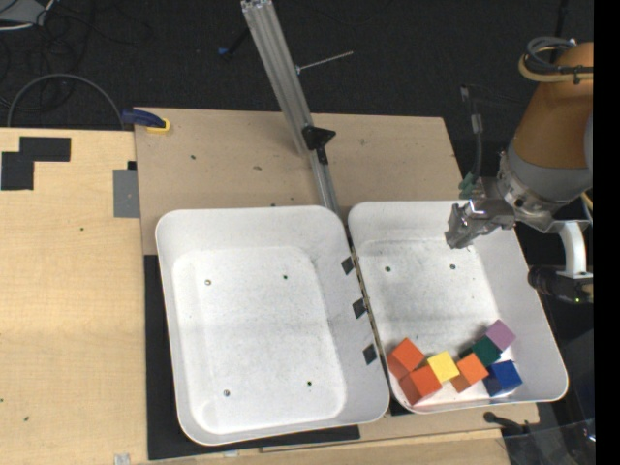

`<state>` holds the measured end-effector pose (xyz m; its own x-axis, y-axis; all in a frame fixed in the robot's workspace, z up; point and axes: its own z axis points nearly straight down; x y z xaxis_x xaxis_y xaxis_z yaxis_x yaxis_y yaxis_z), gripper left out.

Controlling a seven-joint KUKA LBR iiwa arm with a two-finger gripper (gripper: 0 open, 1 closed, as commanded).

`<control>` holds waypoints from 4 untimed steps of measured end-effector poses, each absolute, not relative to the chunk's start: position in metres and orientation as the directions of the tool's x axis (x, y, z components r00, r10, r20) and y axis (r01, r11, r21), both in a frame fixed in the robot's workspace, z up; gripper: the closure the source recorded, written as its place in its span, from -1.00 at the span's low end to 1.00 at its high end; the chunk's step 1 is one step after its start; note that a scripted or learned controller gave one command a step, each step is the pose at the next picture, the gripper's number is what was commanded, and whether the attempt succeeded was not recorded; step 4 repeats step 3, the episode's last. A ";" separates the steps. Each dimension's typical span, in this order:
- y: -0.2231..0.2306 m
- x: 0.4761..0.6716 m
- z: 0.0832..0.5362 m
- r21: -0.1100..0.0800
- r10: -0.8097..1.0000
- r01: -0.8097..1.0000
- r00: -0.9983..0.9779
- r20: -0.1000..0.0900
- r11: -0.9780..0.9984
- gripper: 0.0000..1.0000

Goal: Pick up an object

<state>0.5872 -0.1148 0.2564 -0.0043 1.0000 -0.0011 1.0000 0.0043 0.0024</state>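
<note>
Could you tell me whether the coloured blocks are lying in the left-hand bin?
No, the coloured blocks are clustered in the near corner of the right-hand bin, well below the claw.

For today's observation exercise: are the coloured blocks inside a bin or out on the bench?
Inside: the blocks lie clustered in the right bin's near corner.

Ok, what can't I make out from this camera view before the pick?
- The pincer: too small and dark here to make out its tips.
- The small green cube: partly covered by the orange and blue cubes.
- The grey and orange arm: cut off by the right edge.
- The cube cluster: lower faces hidden against the right white bin's wall.
</note>
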 end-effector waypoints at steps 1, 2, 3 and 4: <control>0.037 0.618 0.224 -0.003 1.000 1.000 -0.007 0.003 0.007 1.00; 0.073 0.611 0.202 -0.006 1.000 1.000 -0.003 0.001 0.003 1.00; 0.043 0.586 0.189 -0.008 1.000 1.000 0.002 -0.002 -0.002 1.00; 0.043 0.586 0.189 -0.008 1.000 1.000 0.002 -0.002 -0.002 1.00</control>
